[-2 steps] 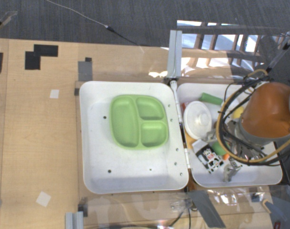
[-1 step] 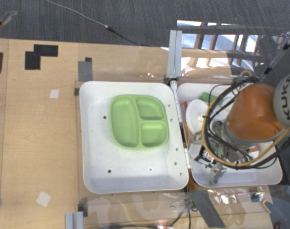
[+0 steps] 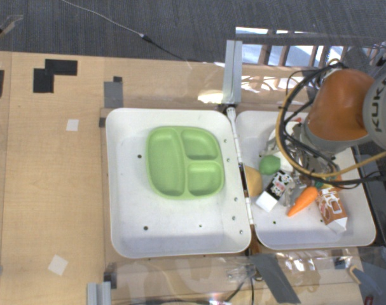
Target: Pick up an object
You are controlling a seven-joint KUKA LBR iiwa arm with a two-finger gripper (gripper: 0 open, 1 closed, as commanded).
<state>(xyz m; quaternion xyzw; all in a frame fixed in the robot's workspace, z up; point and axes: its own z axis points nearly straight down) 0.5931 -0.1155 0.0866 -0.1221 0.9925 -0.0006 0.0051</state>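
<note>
Wooden counter bearing two white bins. Right bin: carrot, green ball, small carton clustered just beside gripper; gripper state indeterminate. Left bin: green divided plate.

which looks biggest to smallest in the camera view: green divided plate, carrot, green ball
1. green divided plate
2. carrot
3. green ball, partly hidden by cables, so its rank below the carrot is less sure
</note>
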